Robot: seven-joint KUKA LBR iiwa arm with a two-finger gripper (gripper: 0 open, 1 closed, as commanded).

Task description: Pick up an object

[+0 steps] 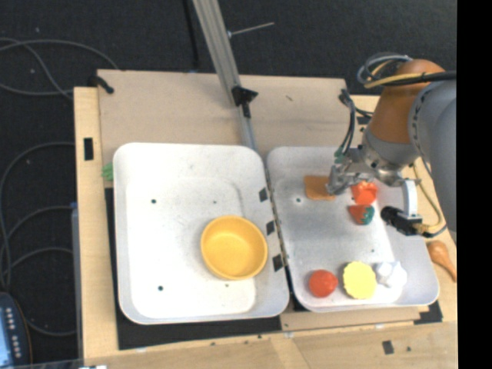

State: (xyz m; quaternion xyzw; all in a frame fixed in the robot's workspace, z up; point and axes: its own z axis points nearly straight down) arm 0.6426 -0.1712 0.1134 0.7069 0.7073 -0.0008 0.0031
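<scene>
My gripper (339,181) hangs low over the back of the right bin (338,241), at the right end of a small tan block (315,188). Whether it touches the block is unclear. Just right of the gripper lies an orange-red object (364,193), with a red and green piece (361,214) below it. Near the bin's front edge sit a red ball (323,283), a yellow disc (359,280) and a small white object (390,274).
A yellow bowl (234,247) sits in the left bin (169,206), toward its front right. A slanted metal rail (223,60) rises behind the bins. An orange object (442,256) lies on the bench right of the right bin.
</scene>
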